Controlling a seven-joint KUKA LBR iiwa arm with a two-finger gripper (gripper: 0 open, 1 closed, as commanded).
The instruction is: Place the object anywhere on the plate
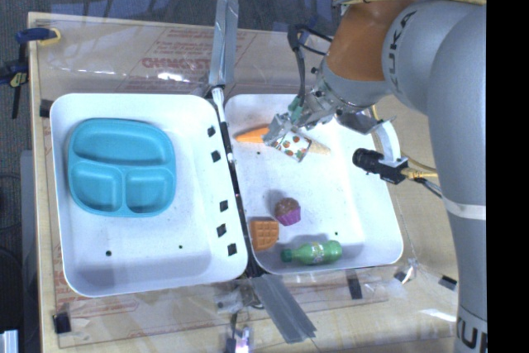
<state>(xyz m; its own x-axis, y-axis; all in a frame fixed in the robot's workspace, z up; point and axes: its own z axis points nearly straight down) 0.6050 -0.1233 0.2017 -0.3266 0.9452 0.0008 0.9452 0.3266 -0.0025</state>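
Lying nearest cam, at front of right bin (376,248): green bottle (312,253) on its side, long axis running left-right, w/ waffle-like orange square (264,233) just beside its left end and small purple-and-brown cupcake toy (288,211) a bit behind. Sitting further back in same bin: carrot (251,134), long axis left-right, near the divider, and a white wedge w/ coloured dots (295,146), prob. a pizza-slice or cake toy. Hovering right over that wedge: end effector (285,131), reaching in from the right under the grey arm w/ orange band. Appearing to pinch or at least touch the wedge's upper edge, but can't tell whether fingers are clamped on it or just resting against it, too small and cluttered to judge. Guessing wedge is the task obj., since it's the thing directly at the tool tip; not certain. Resting in left bin (62,202): blue 3-compartment plate (121,164), well apart from the wedge, w/ both bin walls between. Key relation: plate lying to cam-left of end effector, so next move calling for a lift clear of the rims, then a long travel left across the divider. Reading on arm: "KUKA" lettering, partly visible. Reading on worktop (124,54): red printed text under clear sheet, upside down, not legible.
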